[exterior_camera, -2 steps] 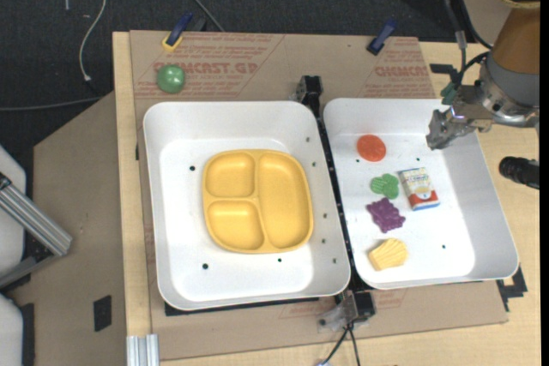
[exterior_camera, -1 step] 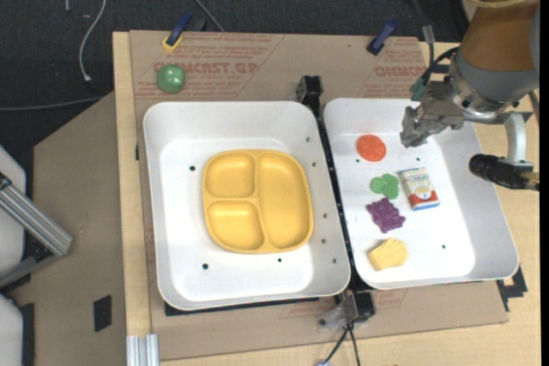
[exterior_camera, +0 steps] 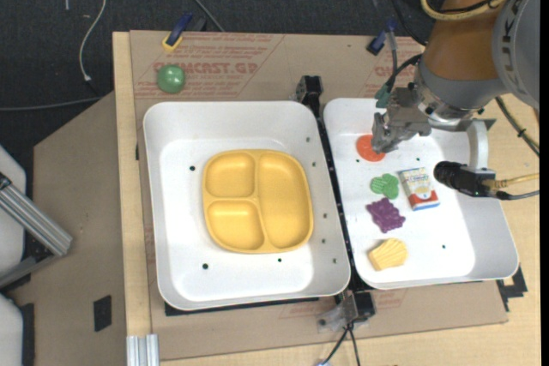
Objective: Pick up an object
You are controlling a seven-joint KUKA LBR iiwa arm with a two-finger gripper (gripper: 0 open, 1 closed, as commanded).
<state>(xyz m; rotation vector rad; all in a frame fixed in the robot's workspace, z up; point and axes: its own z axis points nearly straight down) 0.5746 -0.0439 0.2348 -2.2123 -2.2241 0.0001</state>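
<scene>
The gripper (exterior_camera: 383,135) was seen poised over an orange disc (exterior_camera: 371,150) at the far end of the right bin (exterior_camera: 480,266); whether anything was gripped could not be told. The disc was judged light, flat and stiff, best pinched across its rim. Five small items were counted there, one of each: the disc, a green piece (exterior_camera: 384,184), a purple piece (exterior_camera: 386,215), a yellow piece (exterior_camera: 388,254) and a small carton (exterior_camera: 419,188).

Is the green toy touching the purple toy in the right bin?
Apart. The camera view shows a strip of white bin floor between the green toy and the purple toy just below it.
</scene>
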